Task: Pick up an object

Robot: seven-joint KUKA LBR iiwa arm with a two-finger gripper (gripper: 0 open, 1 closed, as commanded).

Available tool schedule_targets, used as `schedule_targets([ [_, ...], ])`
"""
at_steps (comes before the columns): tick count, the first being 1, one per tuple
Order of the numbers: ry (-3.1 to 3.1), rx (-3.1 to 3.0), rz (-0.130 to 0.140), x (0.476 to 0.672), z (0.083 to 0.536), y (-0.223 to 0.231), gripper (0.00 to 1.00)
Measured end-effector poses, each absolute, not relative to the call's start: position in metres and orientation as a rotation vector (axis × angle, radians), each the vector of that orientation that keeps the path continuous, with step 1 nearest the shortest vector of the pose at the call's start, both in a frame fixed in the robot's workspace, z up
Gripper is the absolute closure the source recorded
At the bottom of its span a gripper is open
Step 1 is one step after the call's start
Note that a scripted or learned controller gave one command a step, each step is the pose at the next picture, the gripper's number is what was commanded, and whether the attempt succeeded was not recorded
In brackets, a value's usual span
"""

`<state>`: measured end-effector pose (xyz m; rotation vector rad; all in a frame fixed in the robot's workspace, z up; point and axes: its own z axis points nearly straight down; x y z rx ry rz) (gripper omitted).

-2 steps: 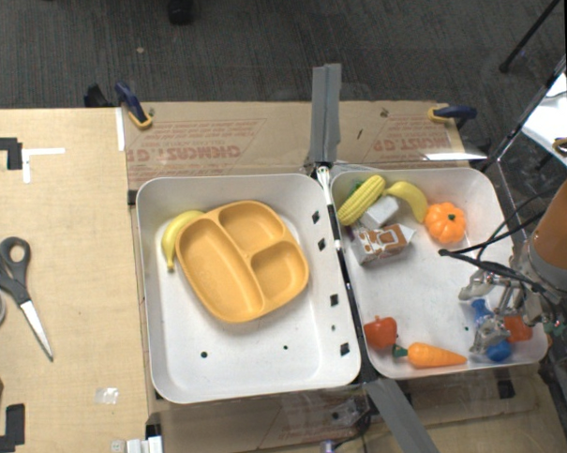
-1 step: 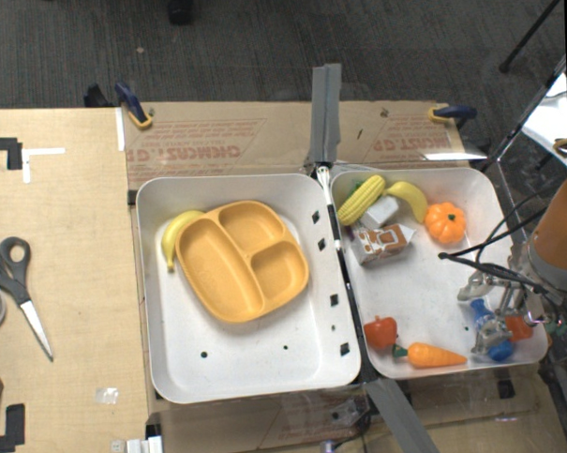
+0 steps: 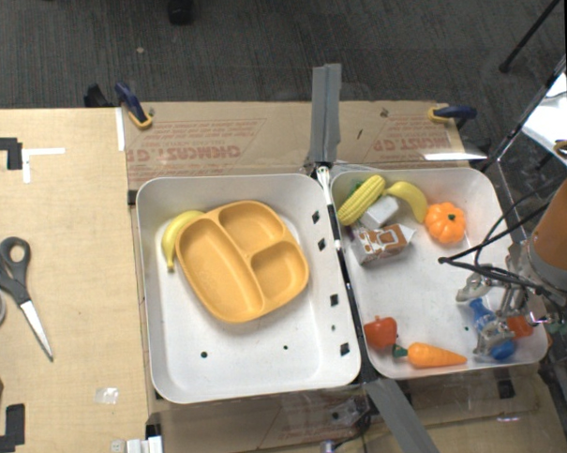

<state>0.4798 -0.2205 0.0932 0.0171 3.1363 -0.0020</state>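
Worktop (image 3: 62,306): pale wood, scissors (image 3: 19,289) at left, dark carpet beyond | Left bin (image 3: 243,363): yellow divided plate (image 3: 243,260), banana (image 3: 176,235) at its left edge | Right bin (image 3: 417,281): carrot (image 3: 433,356) near front wall, long axis left-right, tip pointing right | End effector (image 3: 499,319): low in the right bin's front right corner, grip state cannot be told
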Motion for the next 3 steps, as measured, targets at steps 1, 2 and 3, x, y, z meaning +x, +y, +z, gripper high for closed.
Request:
schedule_targets([
  [1,3.135,-0.082,-0.002,0.4799,0.0934,-0.2205,0.0],
  [2,3.124,-0.272,-0.004,0.4846,0.0938,-0.2202,0.0],
  [3,3.104,-0.443,-0.005,0.4845,0.0941,-0.2204,0.0],
])
